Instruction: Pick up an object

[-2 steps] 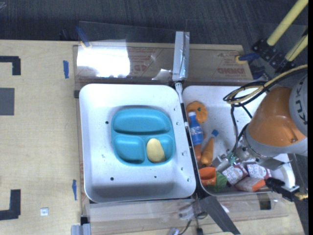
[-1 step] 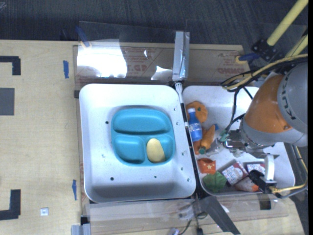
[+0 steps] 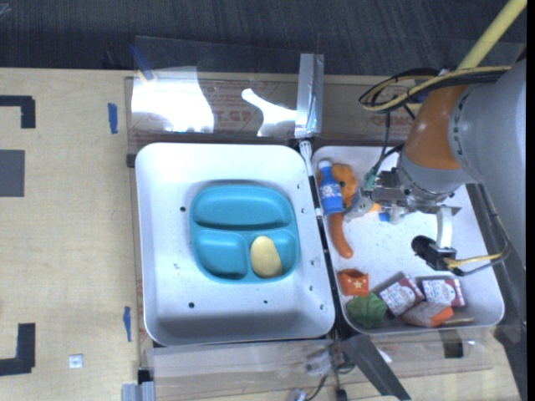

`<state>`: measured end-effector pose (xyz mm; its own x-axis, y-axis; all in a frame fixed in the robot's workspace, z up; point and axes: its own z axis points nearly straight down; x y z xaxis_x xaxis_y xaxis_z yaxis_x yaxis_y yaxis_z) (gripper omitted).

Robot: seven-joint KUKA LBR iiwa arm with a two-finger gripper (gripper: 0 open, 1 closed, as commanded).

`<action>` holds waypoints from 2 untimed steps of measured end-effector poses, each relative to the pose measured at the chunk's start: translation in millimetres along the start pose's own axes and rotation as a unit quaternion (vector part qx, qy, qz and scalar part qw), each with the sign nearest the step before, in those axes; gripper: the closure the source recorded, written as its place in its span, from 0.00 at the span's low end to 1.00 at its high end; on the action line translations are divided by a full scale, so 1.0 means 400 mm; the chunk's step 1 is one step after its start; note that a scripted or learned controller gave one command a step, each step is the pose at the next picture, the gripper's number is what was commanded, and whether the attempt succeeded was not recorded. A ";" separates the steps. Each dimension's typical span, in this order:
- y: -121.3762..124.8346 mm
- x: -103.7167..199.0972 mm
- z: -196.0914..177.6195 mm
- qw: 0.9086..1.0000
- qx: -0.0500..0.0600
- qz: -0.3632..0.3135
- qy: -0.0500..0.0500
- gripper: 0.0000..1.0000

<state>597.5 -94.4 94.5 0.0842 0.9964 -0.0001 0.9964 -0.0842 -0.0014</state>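
At the near edge of the right bin point(image 3: 493, 295) lay a green toy point(image 3: 366, 309), a small red packet point(image 3: 354, 282) and two maroon-and-white packets point(image 3: 420, 296). Further back, an orange carrot-like piece point(image 3: 342, 236) lay beside a blue-labelled bottle point(image 3: 331, 192) along the bin's left wall. The gripper point(image 3: 391, 207) hung over the bin's middle, just right of the bottle; whether it was wide or narrow could not be told. In the left bin point(image 3: 167, 224), a blue divided tray point(image 3: 242, 228) held a yellow potato-shaped object point(image 3: 266, 256).
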 end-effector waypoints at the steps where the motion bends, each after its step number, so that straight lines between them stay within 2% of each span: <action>1: -0.155 0.041 -0.226 1.000 -0.001 -0.011 0.000 0.00; 2: -0.249 -0.150 -0.021 0.999 0.004 -0.037 0.000 0.00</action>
<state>493.0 -145.7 103.2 0.0107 0.9999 -0.0004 0.9999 -0.0107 -0.0102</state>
